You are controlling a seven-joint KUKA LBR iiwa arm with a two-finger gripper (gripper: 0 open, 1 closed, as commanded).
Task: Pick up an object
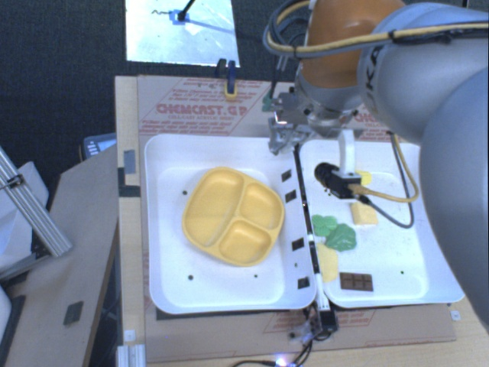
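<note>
Objects for picking lie in the right bin (428, 281) — a green piece (336, 234), a yellow block (364, 214), a pale yellow slice (328, 264) and a brown chocolate bar (356, 282) — all below and right of the claw (284, 138), which hangs over the bins' dividing rim; its opening I cannot tell. Over in the left bin (164, 228), a yellow divided plate (233, 215) sits alone.

"CHEMCAST GP" on brown sheet (200, 107)
</note>
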